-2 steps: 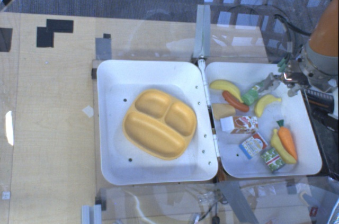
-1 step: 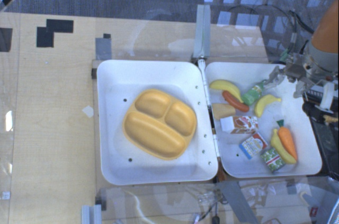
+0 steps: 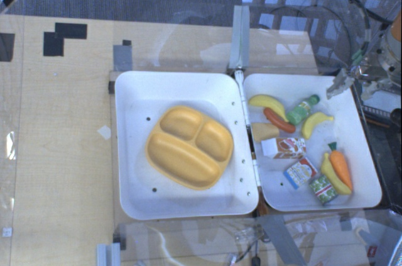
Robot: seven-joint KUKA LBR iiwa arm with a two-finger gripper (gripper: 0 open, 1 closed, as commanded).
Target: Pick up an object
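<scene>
Camera view: end effector (image 3: 336,86), grip state unclear, hovers beyond the green bottle (image 3: 302,110), probably light, rigid, slippery; grasp mid-body.

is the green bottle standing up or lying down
Lying down. The green bottle rests on its side on the floor of the right bin, white cap pointing up-right, between the hot dog and a banana.

The arm (image 3: 384,66) is cut off at the right edge; the small cartons' (image 3: 300,173) labels are too small to read.
</scene>
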